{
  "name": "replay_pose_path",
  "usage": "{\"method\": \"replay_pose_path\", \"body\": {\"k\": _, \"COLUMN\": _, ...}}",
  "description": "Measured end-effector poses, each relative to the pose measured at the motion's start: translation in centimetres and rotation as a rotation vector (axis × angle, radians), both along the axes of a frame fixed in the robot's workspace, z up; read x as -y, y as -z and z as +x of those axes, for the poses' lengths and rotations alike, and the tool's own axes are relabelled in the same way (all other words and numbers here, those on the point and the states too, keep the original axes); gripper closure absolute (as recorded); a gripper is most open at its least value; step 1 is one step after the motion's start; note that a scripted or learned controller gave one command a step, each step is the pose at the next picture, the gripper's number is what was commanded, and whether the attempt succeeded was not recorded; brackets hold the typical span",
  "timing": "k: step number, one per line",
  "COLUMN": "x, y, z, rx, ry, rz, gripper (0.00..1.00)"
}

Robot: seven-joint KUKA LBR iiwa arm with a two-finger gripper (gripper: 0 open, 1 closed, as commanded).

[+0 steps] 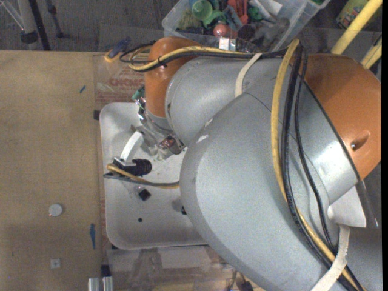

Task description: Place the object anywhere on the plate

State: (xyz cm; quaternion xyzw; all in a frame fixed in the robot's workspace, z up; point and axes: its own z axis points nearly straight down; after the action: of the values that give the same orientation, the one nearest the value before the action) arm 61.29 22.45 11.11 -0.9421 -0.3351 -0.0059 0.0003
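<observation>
Arm (260,180) links, grey and bulky, lie closest to the camera and cover the right and lower part of the scene, along with much of the bins beneath. Past them the orange band (159,77) marks the wrist, which points down into the white bin (124,229). The gripper (154,147) hangs low over the bin's floor. From this angle I cannot tell whether it is spread or closed, and nothing can be made out in its grasp.

On the bare floor just beside it, a little toward the camera, lies a small black piece (143,194), apart from the gripper. This is the likeliest object for the task, though it is too small to identify. The arm hides where the plate sits.

The step in hand looks like the pick, with placing not yet begun. The next move calls for centring the gripper over the piece, going down to the floor and closing on it. The piece then has to be lifted clear of the bin wall before any carry toward the plate.

Farther left is the brown tabletop (42,132), bearing a small grey disc (55,210). At the far edge stands a clear tub (242,8) of coloured toys.
</observation>
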Motion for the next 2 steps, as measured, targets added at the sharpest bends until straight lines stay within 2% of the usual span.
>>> {"method": "replay_pose_path", "body": {"k": 1, "x": 0.1, "y": -1.8, "z": -7.0, "rx": -0.014, "ry": 0.101, "rz": -0.003, "gripper": 1.00}}
{"method": "replay_pose_path", "body": {"k": 2, "x": -0.2, "y": 2.2, "z": -2.5, "rx": -0.009, "ry": 0.221, "rz": 0.004, "gripper": 1.00}}
